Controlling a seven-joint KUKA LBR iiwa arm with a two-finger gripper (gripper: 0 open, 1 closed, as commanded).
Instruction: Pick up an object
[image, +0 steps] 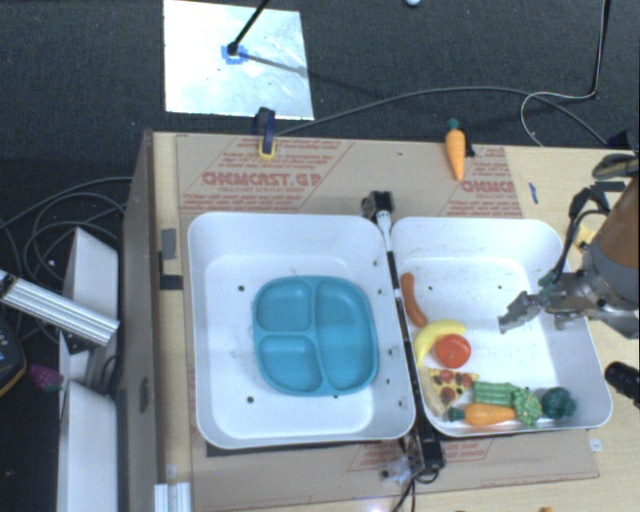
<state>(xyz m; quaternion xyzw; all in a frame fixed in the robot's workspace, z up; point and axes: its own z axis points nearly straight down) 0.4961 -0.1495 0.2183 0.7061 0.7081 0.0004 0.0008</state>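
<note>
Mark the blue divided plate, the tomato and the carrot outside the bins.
blue divided plate (316, 335): camera view, central ridge.
tomato (453, 351): camera view, top.
carrot (456, 154): camera view, orange body.

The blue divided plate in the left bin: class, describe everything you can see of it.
The blue plate is a light blue, rounded-rectangle tray that looks like moulded plastic, split by raised ridges into four compartments, none holding food. It lies flat and upright on the floor of the left white bin, about central and turned slightly askew to the bin's walls. It touches nothing but the bin floor.
</note>
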